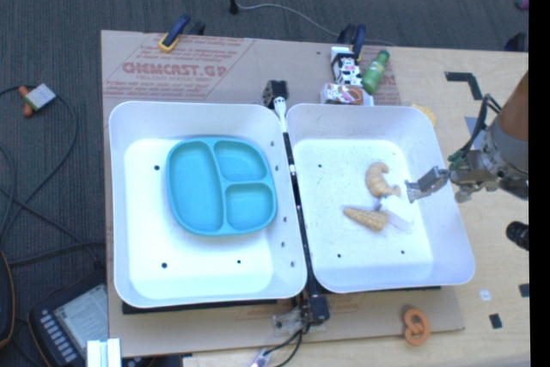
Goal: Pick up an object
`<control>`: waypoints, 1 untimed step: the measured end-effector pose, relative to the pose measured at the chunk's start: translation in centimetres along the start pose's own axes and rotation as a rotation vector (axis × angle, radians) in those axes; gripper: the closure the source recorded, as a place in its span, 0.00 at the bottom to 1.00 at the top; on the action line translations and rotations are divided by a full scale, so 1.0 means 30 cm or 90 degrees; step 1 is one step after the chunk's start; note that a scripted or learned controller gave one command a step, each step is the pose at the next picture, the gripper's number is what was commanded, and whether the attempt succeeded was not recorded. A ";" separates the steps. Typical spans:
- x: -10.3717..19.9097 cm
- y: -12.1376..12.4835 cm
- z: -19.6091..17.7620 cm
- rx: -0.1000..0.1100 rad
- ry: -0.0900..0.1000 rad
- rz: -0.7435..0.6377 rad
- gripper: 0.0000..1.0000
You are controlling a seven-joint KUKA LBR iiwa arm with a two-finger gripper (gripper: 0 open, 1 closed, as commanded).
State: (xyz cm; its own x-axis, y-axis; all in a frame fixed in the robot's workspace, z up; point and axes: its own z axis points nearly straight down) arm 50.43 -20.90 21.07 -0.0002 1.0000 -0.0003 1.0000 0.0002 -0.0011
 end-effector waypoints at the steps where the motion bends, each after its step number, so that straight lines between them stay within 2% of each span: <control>1: 0.038 0.068 0.387 -0.001 0.000 0.000 0.00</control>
State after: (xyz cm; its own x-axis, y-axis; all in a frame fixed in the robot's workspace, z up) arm 52.45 -19.75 9.45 -0.0007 1.0000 -0.0004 1.0000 0.0007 0.0002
